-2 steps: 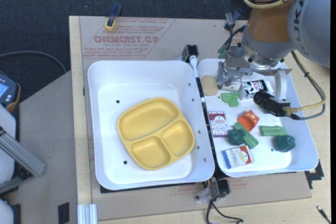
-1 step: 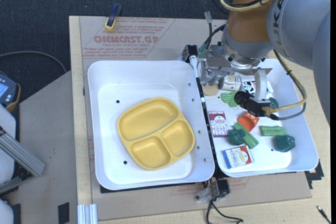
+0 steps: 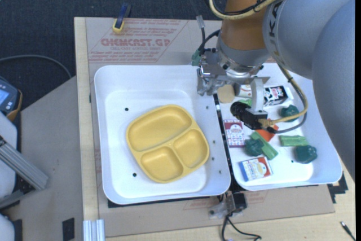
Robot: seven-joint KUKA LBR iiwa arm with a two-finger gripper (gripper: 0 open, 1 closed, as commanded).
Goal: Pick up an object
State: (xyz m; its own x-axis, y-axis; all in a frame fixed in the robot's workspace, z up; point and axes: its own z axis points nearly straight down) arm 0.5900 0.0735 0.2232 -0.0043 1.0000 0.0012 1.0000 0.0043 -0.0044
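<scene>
A shallow white plastic bin [image 3: 110, 99] sits on the left of the table [image 3: 141, 42], holding a yellow three-compartment plastic tray [image 3: 166, 143]. Over the wall between the two bins, near the back, hangs the grey arm's end effector [image 3: 214, 89] — whether it is open or closed cannot be told. The right white bin [image 3: 321, 165] holds small objects — a red-and-white packet [image 3: 233, 126], a blue-edged card [image 3: 255, 168], green plastic pieces [image 3: 293, 140], a black-and-white card [image 3: 274, 94].
</scene>
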